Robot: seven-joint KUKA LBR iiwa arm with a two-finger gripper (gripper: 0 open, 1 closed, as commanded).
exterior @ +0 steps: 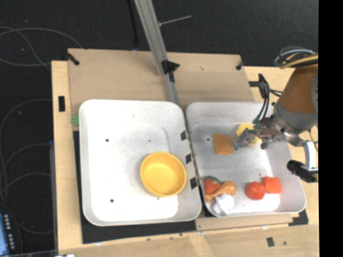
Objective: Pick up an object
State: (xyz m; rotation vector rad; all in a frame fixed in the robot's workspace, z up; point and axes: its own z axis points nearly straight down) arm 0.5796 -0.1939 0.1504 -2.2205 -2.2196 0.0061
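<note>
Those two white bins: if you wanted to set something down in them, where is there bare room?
Most room is in the left bin: everything around the yellow bowl, mainly its upper and left parts. In the right bin, the middle strip between the brown block and the red items is bare. Its lower edge and the spot by the gripper are crowded.

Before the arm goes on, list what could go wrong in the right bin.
The gripper sits between the yellow piece and the brown block, so closing may catch neither or nudge both. The orange and red pieces sit close together near the bin's front wall, so a pick there could grab two.
</note>
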